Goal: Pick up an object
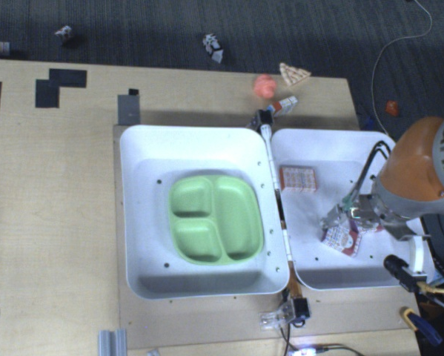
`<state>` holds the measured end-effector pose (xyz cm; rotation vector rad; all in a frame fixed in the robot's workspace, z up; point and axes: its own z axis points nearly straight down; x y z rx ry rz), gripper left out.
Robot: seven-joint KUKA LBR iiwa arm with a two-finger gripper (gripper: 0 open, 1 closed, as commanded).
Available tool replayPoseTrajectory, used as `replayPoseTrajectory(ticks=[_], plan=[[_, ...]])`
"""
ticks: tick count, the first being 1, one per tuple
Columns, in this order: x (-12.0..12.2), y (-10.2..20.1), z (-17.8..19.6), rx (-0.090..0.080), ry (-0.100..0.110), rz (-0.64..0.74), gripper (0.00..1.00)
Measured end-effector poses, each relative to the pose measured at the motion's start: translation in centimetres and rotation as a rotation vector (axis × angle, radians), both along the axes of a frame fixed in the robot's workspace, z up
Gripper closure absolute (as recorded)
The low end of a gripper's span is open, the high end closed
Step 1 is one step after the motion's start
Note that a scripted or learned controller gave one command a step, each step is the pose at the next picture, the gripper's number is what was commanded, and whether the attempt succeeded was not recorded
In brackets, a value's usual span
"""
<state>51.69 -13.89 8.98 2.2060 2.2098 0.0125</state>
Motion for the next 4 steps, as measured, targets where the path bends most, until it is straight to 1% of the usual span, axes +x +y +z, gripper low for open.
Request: replayPoseTrajectory(ticks=[1, 2, 3, 4], plan=[[0.3, -0.2, 1.3, -0.006, -0.009, -0.001, 1.00], [9.4, 6.7, 9.6, 0.009, 0.013, 0.003, 1.00], [15.2, -4.1, 6.9, 0.007, 0.017, 0.001, 1.00], [15.3, -3.9, 6.9, 0.007, 0.015, 0.003, 0.00]])
